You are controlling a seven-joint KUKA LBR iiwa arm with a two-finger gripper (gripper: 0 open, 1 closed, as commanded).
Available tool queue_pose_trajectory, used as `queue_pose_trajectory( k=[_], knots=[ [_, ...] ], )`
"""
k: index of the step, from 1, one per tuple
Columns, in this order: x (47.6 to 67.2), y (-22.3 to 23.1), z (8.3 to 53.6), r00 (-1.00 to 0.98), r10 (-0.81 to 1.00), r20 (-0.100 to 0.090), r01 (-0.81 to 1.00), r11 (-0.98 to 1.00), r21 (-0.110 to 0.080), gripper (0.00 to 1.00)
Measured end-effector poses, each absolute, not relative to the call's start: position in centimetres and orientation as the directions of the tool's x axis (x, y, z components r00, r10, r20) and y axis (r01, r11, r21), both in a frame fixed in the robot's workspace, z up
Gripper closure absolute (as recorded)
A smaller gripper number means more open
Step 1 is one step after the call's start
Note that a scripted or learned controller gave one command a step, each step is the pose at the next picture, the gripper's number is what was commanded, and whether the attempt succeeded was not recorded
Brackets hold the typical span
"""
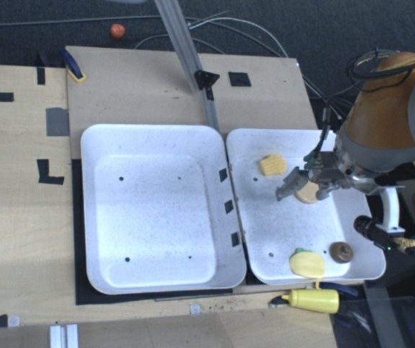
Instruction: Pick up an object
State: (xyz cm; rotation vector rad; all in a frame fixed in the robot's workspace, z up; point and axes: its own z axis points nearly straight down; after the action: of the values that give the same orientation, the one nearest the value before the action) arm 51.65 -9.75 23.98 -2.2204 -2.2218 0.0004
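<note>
Grey arm, orange band, dark metal hand

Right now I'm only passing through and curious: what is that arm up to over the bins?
A grey and orange arm reaches in from the right, its gripper low in the right bin over a pale tan object. Whether it has hold of it is unclear. A yellow ridged piece lies just to the left of the gripper. A yellow object and a small brown one sit near the front edge.
</note>
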Motion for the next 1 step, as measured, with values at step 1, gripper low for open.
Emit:
queue_pose_trajectory(
  k=[1],
  knots=[
    [51.66,-9.72,24.96,-0.001,1.000,0.000,1.000,0.001,-0.001,1.00]
  ],
)
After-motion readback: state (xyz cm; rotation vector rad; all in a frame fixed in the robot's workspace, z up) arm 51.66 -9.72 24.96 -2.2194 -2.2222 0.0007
